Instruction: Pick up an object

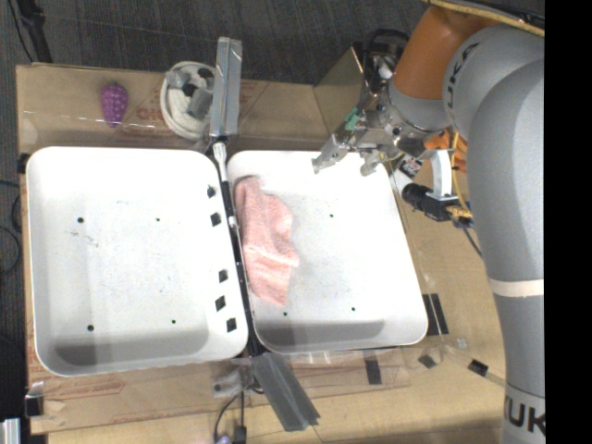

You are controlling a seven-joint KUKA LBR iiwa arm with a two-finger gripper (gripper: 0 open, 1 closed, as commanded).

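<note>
Pink cloth (pixel 265 240) lies crumpled along the right bin's (pixel 370 276) left wall, while the gripper (pixel 347 160), fingers spread and grasping nothing, hovers over the bin's far edge.

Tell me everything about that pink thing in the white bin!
The pink cloth looks like a soft, fuzzy towel, crumpled into a long lump with folds and wrinkles. It lies flat on the floor of the right bin, stretched along the bin's left wall and seeming to touch it. Nothing grips it; the gripper is apart, over the bin's far edge.
</note>
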